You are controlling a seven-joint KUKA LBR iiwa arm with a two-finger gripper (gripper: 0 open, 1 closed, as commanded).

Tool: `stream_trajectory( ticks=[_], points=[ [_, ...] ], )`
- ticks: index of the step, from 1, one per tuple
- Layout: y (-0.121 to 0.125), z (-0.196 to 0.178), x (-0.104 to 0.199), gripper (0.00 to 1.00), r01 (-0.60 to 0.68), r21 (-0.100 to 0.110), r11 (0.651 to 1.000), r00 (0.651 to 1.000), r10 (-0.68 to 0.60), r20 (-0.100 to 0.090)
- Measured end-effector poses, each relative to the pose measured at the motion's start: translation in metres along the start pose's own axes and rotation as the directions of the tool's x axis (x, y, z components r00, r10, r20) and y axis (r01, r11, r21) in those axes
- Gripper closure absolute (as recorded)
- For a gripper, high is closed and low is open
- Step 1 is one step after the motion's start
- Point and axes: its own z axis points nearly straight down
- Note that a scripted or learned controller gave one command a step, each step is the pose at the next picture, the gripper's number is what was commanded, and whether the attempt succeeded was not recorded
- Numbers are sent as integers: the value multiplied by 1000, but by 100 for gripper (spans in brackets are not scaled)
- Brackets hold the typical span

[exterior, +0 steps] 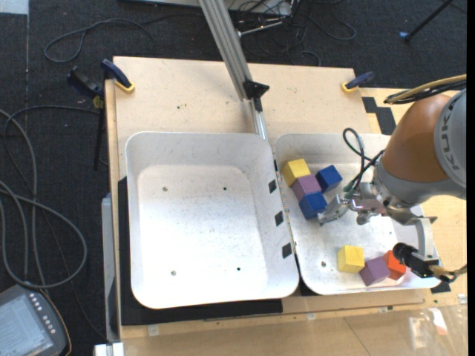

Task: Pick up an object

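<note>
Pincer (331, 210) sits low in the right bin (326, 288), just beside the lower blue block (312, 205), on that block's right; can't tell if the pincer is apart or together, or if it touches the block. All blocks to pick lie in the right bin, in 2 groups. Far group, near the bin's left wall: yellow block (296, 170) farthest back, purple block (304, 187) touching it in front, lower blue block in front of that, and upper blue block (329, 177) just right of the purple one. Near group, w/ bare bin floor between the groups: second yellow block (350, 259), then second purple block (374, 271) and orange block (395, 265) pressed together by the near-right corner. The arm (423, 154), grey w/ orange band, reaches in from the right over the bin's right side and hides part of the rim. A thin dark cable (355, 150) loops above the pincer. Left bin (148, 199) stands alongside, rims meeting, w/ black tape marks (280, 217) along the shared edge. Table (185, 95) is pale board, w/ blue-and-yellow clamps at the far-left (119, 76) and far-right (358, 81) corners. A metal rail (223, 43) slants down from the top to the bins' far edge. Floor cables (44, 199) trail over dark carpet, and a grey handheld screen unit (26, 325) lies bottom left. Writing: dark letters on the arm's grey casing at the right edge, cut off by the frame, approx. "KU".
</note>
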Motion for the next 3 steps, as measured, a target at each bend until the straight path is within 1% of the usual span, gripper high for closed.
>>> stream_trajectory(
  ticks=[1, 2, 3],
  points=[
    [0, 42, 0, 0, 0, -4, 1000, 1000, 0, 1],
    [1, 30, 0, 100, -1, -8, 1000, 1000, 1, 2],
    [2, -33, 2, 100, 3, -13, 1000, 1000, -3, 3]
  ],
)
